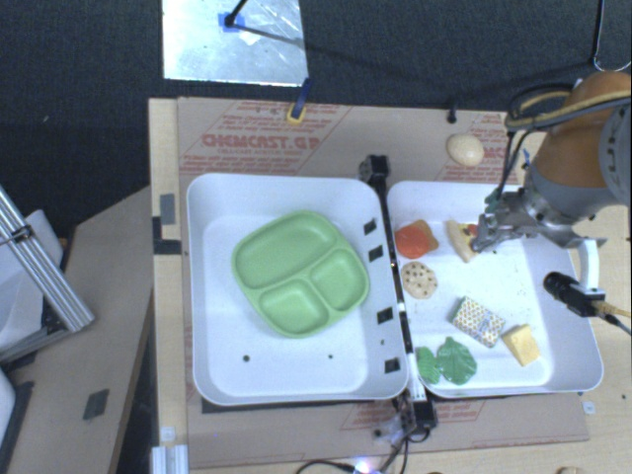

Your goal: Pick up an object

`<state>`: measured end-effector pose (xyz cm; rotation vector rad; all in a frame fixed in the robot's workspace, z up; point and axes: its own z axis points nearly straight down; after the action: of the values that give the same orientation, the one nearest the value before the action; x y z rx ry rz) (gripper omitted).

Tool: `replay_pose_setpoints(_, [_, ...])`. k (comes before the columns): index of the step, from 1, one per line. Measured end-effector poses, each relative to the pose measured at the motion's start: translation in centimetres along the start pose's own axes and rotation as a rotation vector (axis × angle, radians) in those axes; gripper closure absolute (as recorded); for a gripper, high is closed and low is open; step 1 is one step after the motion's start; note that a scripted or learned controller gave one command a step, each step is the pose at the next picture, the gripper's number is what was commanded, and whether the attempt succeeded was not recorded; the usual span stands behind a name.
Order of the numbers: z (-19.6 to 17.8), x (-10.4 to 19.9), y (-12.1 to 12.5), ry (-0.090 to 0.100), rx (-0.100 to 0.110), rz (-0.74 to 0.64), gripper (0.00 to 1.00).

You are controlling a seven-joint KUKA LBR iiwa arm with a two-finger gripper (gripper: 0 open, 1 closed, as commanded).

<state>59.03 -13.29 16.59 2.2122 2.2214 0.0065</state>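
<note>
Six food items (417, 280) in right bin (563, 304)

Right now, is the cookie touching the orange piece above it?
Apart. The camera view shows white bin floor between the cookie and the orange piece.

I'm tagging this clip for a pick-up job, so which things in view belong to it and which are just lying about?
Belonging to the job:
two-finger gripper
pale yellow wedge by it
orange-red lump
round speckled cookie
patterned block
yellow cheese cube
green leafy piece

Just lying about:
green divided plate in the left bin
cream egg-shaped thing outside the bins
</note>
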Motion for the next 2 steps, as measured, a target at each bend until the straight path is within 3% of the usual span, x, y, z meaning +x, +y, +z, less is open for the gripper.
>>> replay_pose_setpoints(1, [-5.4,0.0,0.2,0.0,0.0,-0.001,1.0])
replay_pose_setpoints(2, [-6.8,4.9,-1.1,0.004,0.006,-0.005,1.0])
